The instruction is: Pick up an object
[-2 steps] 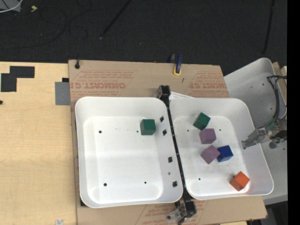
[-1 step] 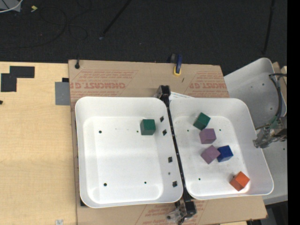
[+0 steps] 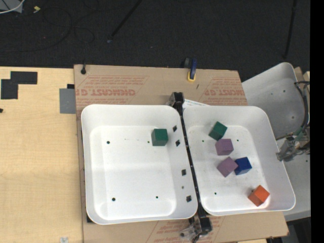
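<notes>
The left bin (image 3: 96, 120) holds one dark green cube (image 3: 159, 136) near its upper right. Several cubes lie in the right bin (image 3: 268, 130): a green one (image 3: 218, 130), two purple ones (image 3: 224, 147) (image 3: 227, 166), a blue one (image 3: 243, 165) touching the lower purple cube, and an orange one (image 3: 259, 195) near the front right corner. A small metallic piece that looks like my gripper (image 3: 289, 150) sits just outside the right bin's right wall, apart from every cube. It is too small and cut off to read.
A black divider clip strip (image 3: 183, 151) runs between the two bins. A grey plate (image 3: 276, 92) rises at the back right. Brown cardboard (image 3: 131, 87) lies under the bins, and a blue-yellow clamp (image 3: 191, 70) sits at its far edge.
</notes>
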`<state>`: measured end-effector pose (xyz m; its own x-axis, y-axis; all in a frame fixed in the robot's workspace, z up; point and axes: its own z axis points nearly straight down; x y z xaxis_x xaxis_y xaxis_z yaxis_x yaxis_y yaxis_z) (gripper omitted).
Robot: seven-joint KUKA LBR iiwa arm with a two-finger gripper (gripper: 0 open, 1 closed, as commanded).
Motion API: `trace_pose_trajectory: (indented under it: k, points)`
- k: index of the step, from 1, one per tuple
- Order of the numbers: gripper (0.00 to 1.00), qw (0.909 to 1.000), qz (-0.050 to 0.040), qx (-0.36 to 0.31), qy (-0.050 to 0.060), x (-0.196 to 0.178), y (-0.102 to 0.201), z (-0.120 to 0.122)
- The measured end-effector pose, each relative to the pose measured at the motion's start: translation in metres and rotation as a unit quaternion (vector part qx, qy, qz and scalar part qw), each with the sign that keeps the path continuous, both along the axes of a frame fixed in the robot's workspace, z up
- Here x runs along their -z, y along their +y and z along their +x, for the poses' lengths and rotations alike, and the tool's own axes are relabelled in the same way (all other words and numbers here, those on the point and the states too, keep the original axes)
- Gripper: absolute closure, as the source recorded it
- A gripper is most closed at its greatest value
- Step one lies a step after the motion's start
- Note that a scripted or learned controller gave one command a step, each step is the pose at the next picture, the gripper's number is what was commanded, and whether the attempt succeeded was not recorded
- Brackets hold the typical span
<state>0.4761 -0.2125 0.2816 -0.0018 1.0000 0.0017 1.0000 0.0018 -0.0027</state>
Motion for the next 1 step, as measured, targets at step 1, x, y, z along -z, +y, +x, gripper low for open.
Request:
trace_pose_trajectory:
  k: [1]
  points:
    - [1.00,1.0000,-0.0015,-0.001,-0.003,0.0039,0.0049,0.0807]
